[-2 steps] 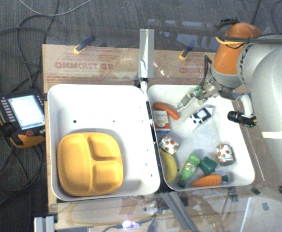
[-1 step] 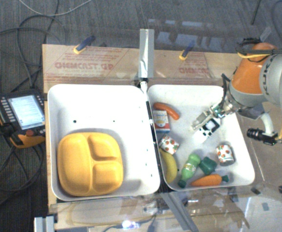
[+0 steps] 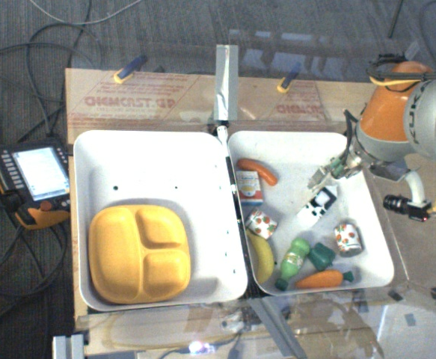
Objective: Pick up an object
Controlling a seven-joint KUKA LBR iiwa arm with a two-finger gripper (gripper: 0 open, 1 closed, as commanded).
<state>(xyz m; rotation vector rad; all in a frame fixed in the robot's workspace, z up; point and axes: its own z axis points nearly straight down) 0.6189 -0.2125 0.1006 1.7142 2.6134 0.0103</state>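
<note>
- Nearest the bench's front edge in the right bin [image 3: 367, 200], a carrot [image 3: 320, 279] lies along the front wall, its green end to the right.
- Just behind it stand a green bottle [image 3: 292, 259] and a dark green block [image 3: 321, 256], close together, with a banana [image 3: 261, 256] lying to their left along the divider.
- A patterned can [image 3: 348, 238] lies on its side near the right wall; a similar patterned cup [image 3: 262, 223] sits just above the banana.
- In the left bin [image 3: 90, 155], a yellow divided tray [image 3: 140, 253] lies upside down in the front left part.
- Mid-bin on the right, a small black-and-white box [image 3: 318, 203] lies tilted, directly below the gripper.
- A small carton [image 3: 249, 186] stands by the divider, with a red sausage [image 3: 258, 171] just behind it.
- The gripper [image 3: 336, 170] hovers over the right bin's rear right part, just above the black-and-white box; nothing shows between its fingers, and I cannot tell whether they are spread or pressed together.
- Behind both bins lies a cardboard sheet [image 3: 135, 99]; a handheld pendant [image 3: 31, 174] rests to the left.
</note>
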